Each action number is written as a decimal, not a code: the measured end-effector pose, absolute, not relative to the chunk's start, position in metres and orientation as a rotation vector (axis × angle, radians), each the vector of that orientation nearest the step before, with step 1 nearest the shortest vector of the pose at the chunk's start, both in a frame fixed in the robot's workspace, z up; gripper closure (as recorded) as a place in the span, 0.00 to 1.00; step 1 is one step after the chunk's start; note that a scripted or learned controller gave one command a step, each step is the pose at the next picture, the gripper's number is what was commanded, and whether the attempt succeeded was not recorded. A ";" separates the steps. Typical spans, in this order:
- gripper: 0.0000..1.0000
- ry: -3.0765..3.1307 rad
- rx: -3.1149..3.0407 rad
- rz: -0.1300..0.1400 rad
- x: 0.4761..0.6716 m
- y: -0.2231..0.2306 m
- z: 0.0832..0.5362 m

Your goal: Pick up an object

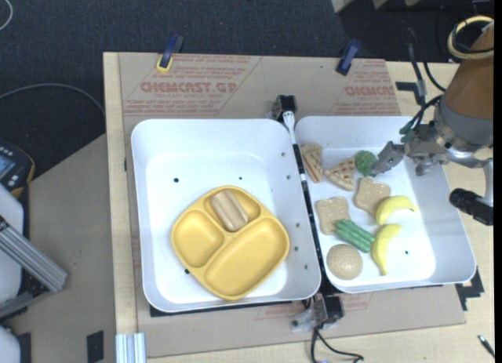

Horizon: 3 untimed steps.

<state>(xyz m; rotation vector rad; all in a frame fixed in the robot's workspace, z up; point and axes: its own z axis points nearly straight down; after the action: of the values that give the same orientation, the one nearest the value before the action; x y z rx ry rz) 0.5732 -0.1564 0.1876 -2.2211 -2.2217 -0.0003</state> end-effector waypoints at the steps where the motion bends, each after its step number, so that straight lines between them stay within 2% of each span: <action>1: 0.00 -2.212 -2.216 0.008 0.516 -0.143 0.099; 2: 0.00 -2.216 -2.221 0.003 0.489 -0.146 0.084; 3: 0.00 -2.221 -2.216 0.000 0.479 -0.109 0.085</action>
<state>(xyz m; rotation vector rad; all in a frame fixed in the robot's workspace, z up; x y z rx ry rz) 0.4786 -0.1089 0.0846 -2.2160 -2.2211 0.0000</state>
